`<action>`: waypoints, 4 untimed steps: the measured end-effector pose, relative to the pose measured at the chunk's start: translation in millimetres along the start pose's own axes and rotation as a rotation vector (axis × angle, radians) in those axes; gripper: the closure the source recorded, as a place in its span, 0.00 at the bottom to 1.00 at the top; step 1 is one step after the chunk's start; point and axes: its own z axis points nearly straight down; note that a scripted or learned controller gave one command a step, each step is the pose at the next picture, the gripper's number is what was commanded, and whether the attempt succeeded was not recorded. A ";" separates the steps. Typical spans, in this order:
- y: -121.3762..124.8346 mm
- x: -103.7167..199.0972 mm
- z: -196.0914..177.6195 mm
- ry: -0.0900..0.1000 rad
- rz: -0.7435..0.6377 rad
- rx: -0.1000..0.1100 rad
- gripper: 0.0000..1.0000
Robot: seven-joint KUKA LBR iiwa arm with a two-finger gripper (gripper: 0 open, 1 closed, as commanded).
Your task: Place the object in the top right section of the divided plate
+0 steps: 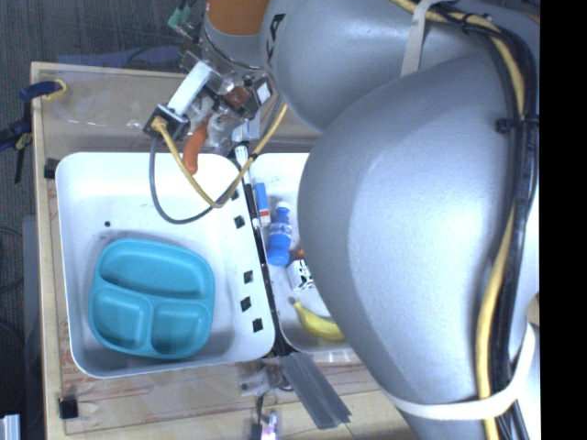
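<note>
Orange object (pixel 192 150) hangs roughly upright beneath the end effector (pixel 206 126).

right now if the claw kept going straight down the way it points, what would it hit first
Probably the far end of the left bin, near its top rim. The claw points down there with an orange object at its tip. The blue divided plate lies nearer the camera. Depth is unclear.

The grey arm (pixel 413 200) reaches in from the right, its tool (pixel 206 122) hanging near the top.
</note>
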 end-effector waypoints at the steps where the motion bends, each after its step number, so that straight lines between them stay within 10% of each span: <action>1: 34.9 -47.7 -80.8 0.003 0.306 -0.004 1.00; 2: 84.4 -101.6 -129.5 0.003 0.516 -0.004 1.00; 4: 183.6 -248.8 -112.5 -0.002 0.213 0.003 1.00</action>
